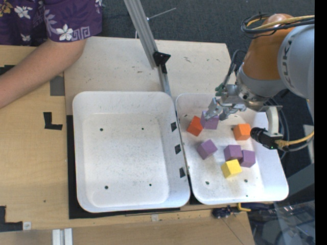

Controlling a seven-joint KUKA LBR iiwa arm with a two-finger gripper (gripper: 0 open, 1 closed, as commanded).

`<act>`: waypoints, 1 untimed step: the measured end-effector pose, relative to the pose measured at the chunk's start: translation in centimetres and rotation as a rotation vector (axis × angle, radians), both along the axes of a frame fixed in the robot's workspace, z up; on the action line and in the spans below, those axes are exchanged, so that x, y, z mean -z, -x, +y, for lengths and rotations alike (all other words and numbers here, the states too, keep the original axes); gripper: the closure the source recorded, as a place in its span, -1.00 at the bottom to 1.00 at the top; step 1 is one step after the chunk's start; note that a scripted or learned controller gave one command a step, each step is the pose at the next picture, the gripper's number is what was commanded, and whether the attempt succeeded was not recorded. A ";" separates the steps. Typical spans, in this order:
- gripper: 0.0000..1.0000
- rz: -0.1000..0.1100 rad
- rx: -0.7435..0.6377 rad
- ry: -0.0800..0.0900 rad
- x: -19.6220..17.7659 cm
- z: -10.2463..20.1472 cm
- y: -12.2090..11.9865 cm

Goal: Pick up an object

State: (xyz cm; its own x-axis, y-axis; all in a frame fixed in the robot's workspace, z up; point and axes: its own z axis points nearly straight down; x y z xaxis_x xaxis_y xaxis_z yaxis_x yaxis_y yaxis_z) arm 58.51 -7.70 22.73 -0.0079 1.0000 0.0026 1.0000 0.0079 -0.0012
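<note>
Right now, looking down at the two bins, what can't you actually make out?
- Gripper fingers: too small and blurred in the camera view to tell whether they grasp the purple block beneath them.
- That block's top: partly hidden by the gripper.
- Right bin: its far right rim is hidden behind the arm and a black cable.
- Purple blocks near the yellow block: they overlap, so I can't tell whether they touch.

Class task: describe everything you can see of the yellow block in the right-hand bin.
The yellow block is a small cube, matte and foam-like, with plain faces. It lies on the floor of the right bin, turned slightly askew to the bin's edges, nearer the front. A purple block sits right behind it, apparently touching. The claw is well away from it.
</note>
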 end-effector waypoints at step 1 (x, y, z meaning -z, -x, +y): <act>1.00 0.001 0.001 0.001 0.5 5.3 -0.6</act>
State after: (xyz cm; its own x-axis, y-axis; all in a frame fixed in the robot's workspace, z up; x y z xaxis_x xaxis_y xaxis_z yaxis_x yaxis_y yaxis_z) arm 59.08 -2.42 22.23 -0.0068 1.0000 0.0012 1.0000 0.0068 -0.0020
